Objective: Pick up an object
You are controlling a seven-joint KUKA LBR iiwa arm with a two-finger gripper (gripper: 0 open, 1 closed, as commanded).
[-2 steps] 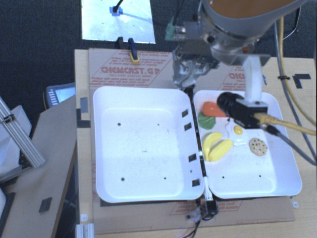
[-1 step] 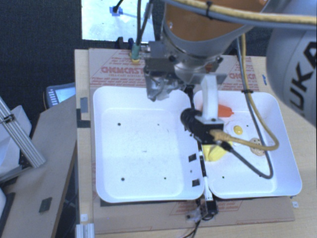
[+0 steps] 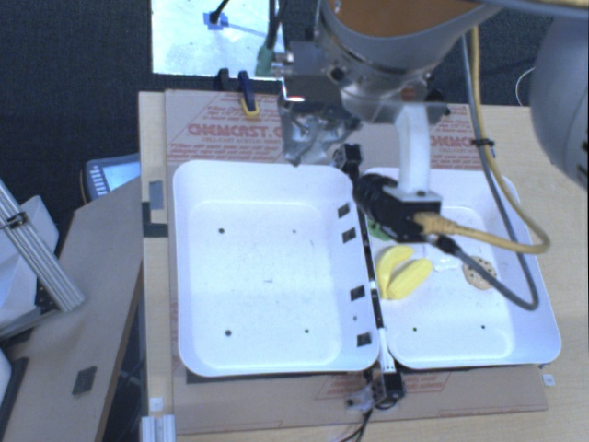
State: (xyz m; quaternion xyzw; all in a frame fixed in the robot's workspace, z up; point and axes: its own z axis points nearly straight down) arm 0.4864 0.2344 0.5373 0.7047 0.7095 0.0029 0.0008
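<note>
Backing sheet (image 3: pixel 221 129): brown board with red lettering, lying under both bins; it probably serves as a flat base for them.
Clamp (image 3: pixel 248 104): yellow and black, at the sheet's far edge; judged to pin the sheet to the bench.
Left bin (image 3: pixel 267 274): shallow and white, its floor marked by a few small dark dots; its right rim touches the neighbouring bin, so that a short sideways move would take the arm from one to the other.
Gripper (image 3: pixel 311 145): blurred metal above the far rim of the left bin, near that bin's far right corner; it is clear of the bin floor and well apart from the loose items; whether the claw is open or closed cannot be told, and nothing is seen held in it.
Green item (image 3: pixel 375 226): a small sliver near the left wall of the right bin, mostly hidden by robot hardware; its kind is unclear.
Yellow item (image 3: pixel 403 274): curved and banana-like, resting on the floor just beside the left wall; it is the largest candidate for the pick, though the wall may crowd a grasp.
Right bin (image 3: pixel 460 339): it holds every candidate; the pick is judged not yet begun.
Brown disc (image 3: pixel 479 273): flat and small, right of the yellow item and apart from it; its low profile likely makes it hard to grip.
</note>
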